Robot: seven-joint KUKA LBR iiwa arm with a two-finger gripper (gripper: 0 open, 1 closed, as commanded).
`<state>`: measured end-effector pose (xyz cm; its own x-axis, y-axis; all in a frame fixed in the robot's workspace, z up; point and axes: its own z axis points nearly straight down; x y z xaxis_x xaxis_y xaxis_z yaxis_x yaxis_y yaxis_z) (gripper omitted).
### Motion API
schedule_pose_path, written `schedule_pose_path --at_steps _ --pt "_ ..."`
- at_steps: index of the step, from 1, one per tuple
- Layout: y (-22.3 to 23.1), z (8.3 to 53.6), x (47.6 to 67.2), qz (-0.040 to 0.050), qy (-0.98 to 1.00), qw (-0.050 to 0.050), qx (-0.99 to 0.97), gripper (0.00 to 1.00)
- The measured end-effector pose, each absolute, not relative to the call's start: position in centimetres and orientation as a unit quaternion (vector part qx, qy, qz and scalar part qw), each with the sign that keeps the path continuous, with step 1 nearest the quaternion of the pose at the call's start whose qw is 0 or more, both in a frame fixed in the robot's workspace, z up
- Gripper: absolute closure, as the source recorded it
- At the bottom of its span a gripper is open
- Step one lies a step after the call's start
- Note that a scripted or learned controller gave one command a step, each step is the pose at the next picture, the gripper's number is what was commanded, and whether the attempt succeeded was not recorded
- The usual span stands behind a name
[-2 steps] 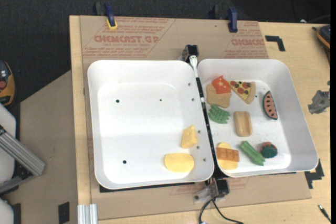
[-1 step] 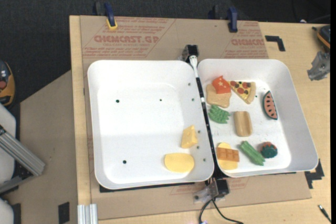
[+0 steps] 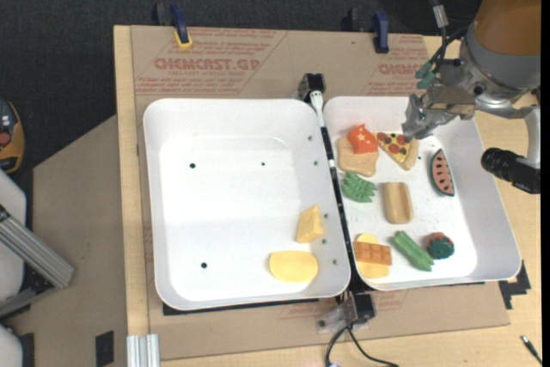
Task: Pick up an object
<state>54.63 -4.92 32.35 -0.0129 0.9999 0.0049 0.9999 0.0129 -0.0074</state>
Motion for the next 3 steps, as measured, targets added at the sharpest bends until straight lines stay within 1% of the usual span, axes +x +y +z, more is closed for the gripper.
schedule_pose_path --at_steps 1,2,3 --pt "6.5 44.8 57.8 -0.0081 -0.713 -0.004 -0.702 1.0" --pt "6.9 54.1 62.5 -0.0052 -0.708 -0.005 -0.706 1.0" --pt "6.9 54.7 62.4 -0.0022 -0.708 -0.003 -0.706 1.0"
